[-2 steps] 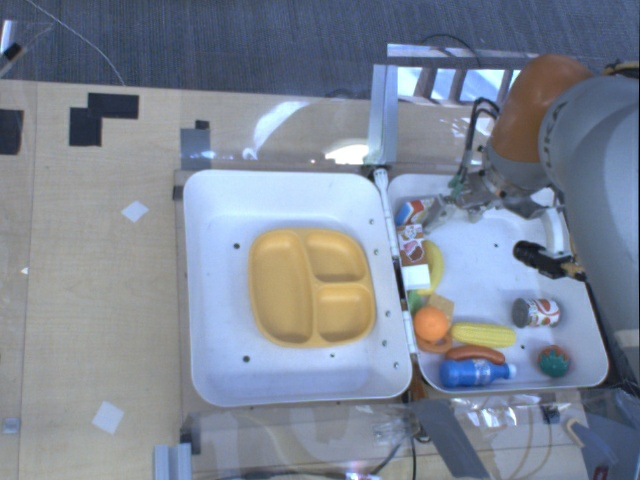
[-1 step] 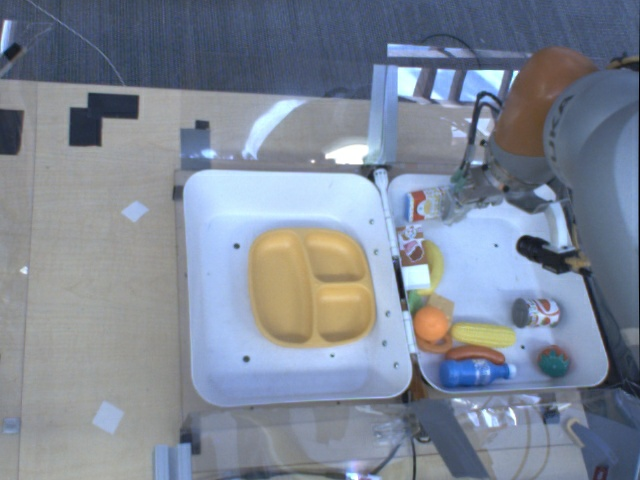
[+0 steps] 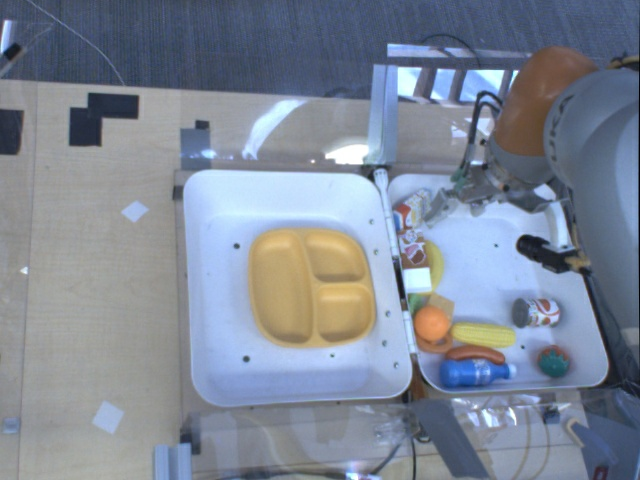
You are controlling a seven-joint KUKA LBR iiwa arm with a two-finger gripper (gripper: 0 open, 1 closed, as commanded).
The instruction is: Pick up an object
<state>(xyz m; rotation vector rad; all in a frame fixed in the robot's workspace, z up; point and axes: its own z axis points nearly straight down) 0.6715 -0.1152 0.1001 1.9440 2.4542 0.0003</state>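
2 bins, 1 tray, 1 bottle.

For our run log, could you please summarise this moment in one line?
hand: low at right bin back-left corner | yellow tray: left bin | orange, corn, blue bottle: right bin

Toy foods in right bin

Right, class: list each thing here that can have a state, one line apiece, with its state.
yellow divided plate: lying flat in the left bin, nothing on it.
blue bottle: on its side in the right bin.
corn cob: lying flat.
small can: tipped on its side.
orange: resting by the corn.
gripper: low at the right bin's back corner.
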